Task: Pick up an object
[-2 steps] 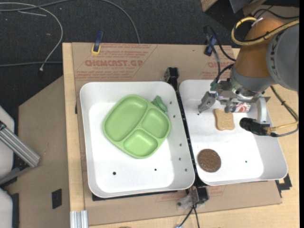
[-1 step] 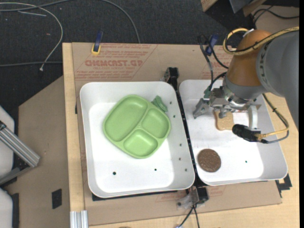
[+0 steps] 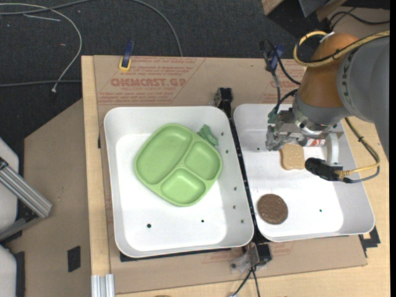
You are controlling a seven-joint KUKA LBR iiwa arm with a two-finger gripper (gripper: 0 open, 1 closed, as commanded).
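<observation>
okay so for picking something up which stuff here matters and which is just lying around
Job: gripper, tan toast piece beside it, brown cookie, green plate, the two bins.

Lying about: cables, blue clip, cardboard sheet.

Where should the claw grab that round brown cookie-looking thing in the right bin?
Probably straight from above, fingers closing across its rim. The brown disc lies flat on the right bin floor, so it offers no side face to pinch low down. It sits apart from the tan piece beneath the gripper, leaving room around it.
</observation>
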